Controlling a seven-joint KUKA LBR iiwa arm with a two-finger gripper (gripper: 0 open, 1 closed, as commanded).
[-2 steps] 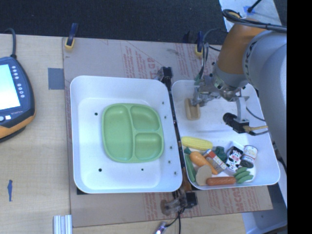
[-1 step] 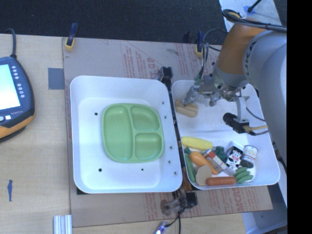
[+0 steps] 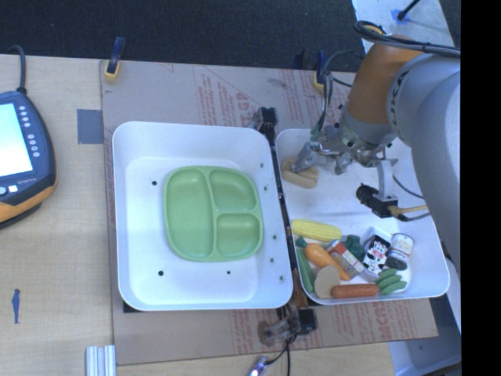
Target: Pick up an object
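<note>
Pincer (image 3: 322,157) low over the far end of the right bin (image 3: 438,284); whether it is apart or together cannot be told.

Landmark: right bin. Inside, at its far left corner: tan bread-like piece (image 3: 300,176), just beside the pincer. Along its near edge, heaped together: corn cob (image 3: 315,229), carrot (image 3: 320,254), sausage (image 3: 354,291), green vegetables (image 3: 391,283), small cartons (image 3: 378,253). Left of it, touching: left bin (image 3: 129,210) holding a green divided plate (image 3: 212,212). Beyond that, at the surface's left edge: orange-trimmed pendant (image 3: 19,159).

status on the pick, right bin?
Gripper low at right bin's far-left corner, on the tan bread piece. Grasp unconfirmed. Other toy foods piled at near end, out of the way.
</note>
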